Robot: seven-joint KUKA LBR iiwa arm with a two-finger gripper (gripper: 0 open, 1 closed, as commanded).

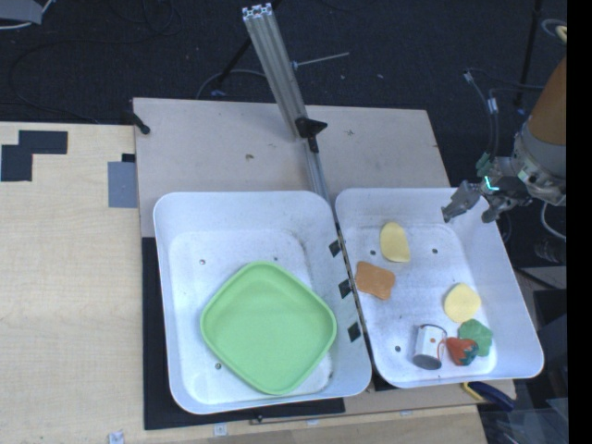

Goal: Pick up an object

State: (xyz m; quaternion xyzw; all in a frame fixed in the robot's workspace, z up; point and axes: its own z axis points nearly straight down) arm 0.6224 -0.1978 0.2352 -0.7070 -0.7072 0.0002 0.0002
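Note:
The right bin [490,248] holds several small objects: a pale yellow piece [395,242], an orange flat piece [375,280], a round yellow piece [462,302], a green piece [477,332], a red piece [460,350] and a small grey-and-white can [427,347]. My gripper [474,204] hangs over the bin's far right corner, above and to the right of the pale yellow piece. Its two dark fingers are spread apart with nothing between them.
A green square plate [268,326] lies in the left bin [185,220]. A slanted aluminium bar [282,67] rises from the divider behind the bins. Beige board lies behind both bins, and a wooden bench top is at the left.

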